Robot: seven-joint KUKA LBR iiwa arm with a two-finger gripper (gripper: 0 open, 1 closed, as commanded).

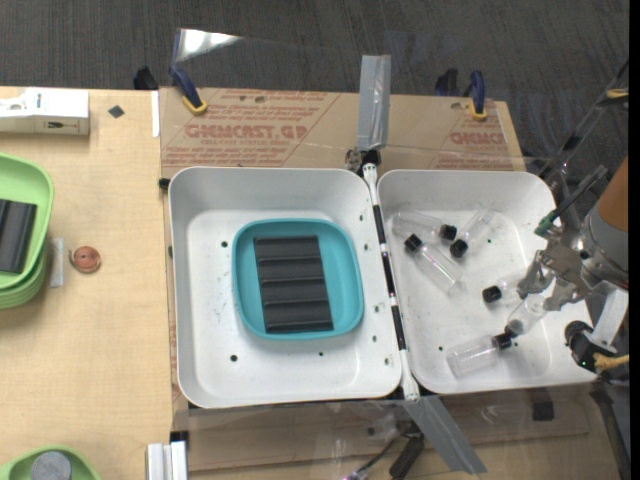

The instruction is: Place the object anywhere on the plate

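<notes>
Dark carpet (300, 18) beyond wooden bench (100, 368)

A pale wooden bench (100, 368) carries two white bins side by side, the left bin (200, 368) and the right bin (440, 368), over brown cardboard (300, 128). Far left lie a white box (42, 113), stacked green plates (30, 208) and a small reddish disc (86, 259).

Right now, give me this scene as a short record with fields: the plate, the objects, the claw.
plate: teal plate in the left bin, a black ribbed insert on it
objects: clear vials with black caps scattered in the right bin
claw: claw low over the right bin's right side, by a vial
task state: no vial on the plate yet
</notes>
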